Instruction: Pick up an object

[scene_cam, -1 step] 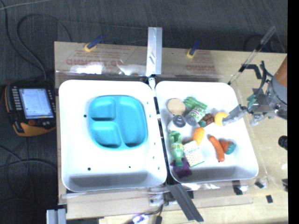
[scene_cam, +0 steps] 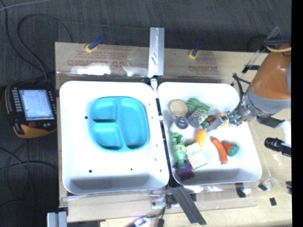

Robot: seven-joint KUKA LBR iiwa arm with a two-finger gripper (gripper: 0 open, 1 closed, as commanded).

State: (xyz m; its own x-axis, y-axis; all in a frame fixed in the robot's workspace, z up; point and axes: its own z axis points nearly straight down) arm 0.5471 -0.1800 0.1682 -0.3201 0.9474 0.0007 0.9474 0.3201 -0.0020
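The right bin (scene_cam: 246,171) holds several small items. Among them are a tan round piece (scene_cam: 178,107), a green packet (scene_cam: 198,109), a grey cup (scene_cam: 181,123), an orange carrot (scene_cam: 201,137), a red-orange carrot (scene_cam: 219,150), a teal piece (scene_cam: 232,149), a green bottle (scene_cam: 178,148), a pale box (scene_cam: 195,155) and a purple item (scene_cam: 185,170). My gripper (scene_cam: 228,118) reaches in from the right and sits low over the bin's upper right part. It is beside a dark brownish item (scene_cam: 213,122), just above the carrots.
The left bin (scene_cam: 75,164) holds a blue divided plate (scene_cam: 119,123). A metal divider (scene_cam: 156,56) stands at the back between the bins. A teach pendant (scene_cam: 31,109) lies off the bench to the left. The arm's orange band (scene_cam: 271,77) hangs over the bench's right side.
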